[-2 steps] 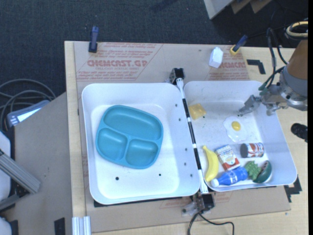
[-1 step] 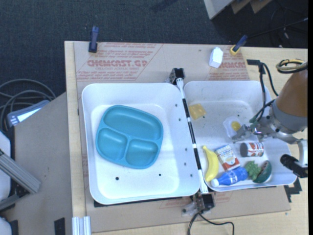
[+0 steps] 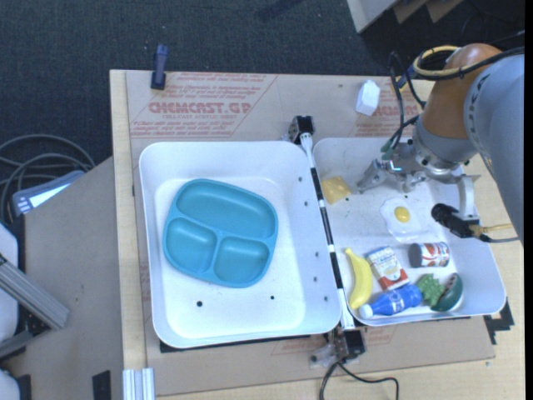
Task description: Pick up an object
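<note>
**Here: hand above the right bin's far edge**

Broadly, the counter carries two white bins. The left bin holds a blue divided plate. In the right bin the hand hangs near the far edge, its opening impossible to judge; a fried egg lies just nearer, a yellow piece toward the divider, a banana by the near edge.

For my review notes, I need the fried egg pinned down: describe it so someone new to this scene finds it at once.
Start at the right-hand white bin, the one crowded with toy food. The fried egg lies flat near its middle, just above the cluster of banana, carton and can. It is the one flat white patch with a round yellow yolk at its centre.
</note>
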